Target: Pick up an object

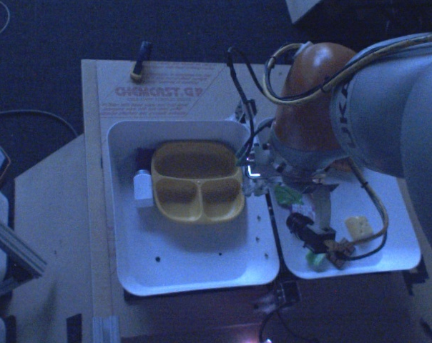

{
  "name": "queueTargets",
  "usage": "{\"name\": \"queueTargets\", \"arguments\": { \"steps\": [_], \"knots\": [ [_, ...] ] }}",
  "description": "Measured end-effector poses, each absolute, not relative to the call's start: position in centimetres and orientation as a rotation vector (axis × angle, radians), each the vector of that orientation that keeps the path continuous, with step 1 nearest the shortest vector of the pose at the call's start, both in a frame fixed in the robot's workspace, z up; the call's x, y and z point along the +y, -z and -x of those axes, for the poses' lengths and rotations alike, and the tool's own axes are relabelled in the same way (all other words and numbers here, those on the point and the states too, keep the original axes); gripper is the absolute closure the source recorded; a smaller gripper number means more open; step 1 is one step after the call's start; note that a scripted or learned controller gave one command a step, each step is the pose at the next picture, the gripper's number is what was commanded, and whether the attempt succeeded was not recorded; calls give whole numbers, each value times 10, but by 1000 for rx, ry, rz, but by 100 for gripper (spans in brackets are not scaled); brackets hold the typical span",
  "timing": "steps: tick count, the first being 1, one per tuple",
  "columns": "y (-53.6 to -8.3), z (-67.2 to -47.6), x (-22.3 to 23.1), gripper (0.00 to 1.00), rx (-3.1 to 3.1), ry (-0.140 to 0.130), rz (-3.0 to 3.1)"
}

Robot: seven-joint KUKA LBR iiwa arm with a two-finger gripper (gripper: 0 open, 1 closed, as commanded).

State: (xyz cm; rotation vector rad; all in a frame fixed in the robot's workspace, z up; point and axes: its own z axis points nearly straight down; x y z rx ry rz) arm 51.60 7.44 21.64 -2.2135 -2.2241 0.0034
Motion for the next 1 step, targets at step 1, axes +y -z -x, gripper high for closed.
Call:
{"name": "queueTargets", "arguments": {
  "steps": [1],
  "knots": [
    [-228, -513, 74, 100, -2224, 3, 2220]
  ]
}}
